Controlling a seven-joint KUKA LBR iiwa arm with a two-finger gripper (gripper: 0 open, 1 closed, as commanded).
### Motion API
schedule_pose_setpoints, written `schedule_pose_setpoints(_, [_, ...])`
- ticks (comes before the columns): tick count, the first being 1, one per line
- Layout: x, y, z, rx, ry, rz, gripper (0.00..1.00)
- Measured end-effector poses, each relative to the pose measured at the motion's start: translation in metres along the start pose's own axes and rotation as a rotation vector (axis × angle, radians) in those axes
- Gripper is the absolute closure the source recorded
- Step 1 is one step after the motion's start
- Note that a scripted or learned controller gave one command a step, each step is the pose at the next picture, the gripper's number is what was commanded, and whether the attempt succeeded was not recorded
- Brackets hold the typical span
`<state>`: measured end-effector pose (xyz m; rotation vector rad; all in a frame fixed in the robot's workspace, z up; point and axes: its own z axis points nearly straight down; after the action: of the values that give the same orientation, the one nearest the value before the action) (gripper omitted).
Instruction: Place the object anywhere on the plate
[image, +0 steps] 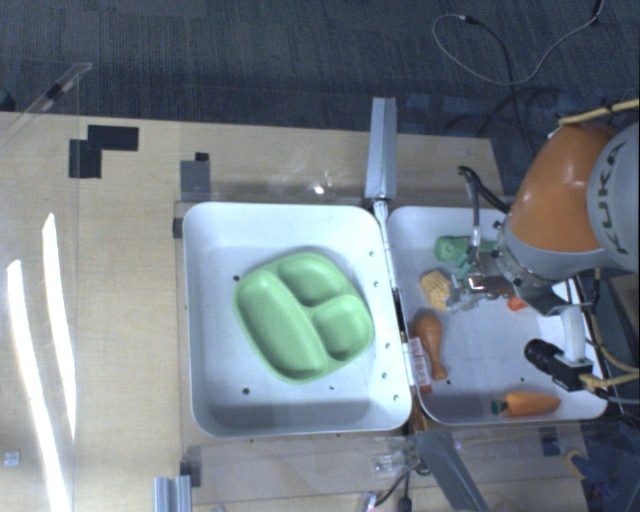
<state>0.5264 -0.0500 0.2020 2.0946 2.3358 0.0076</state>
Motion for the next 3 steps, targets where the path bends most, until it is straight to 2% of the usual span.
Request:
schedule_pose_setpoints(1, [-0.109,0.021,0.112,-0.008,-0.007,0.110,1.00])
schedule_pose_setpoints(2, [-0.132,-0.052,0.031,-0.001,-0.003,0.022,1.00])
schedule_pose_setpoints(3, [-0.066,-0.012,0.048,0.002,-0.001,-0.172,1.00])
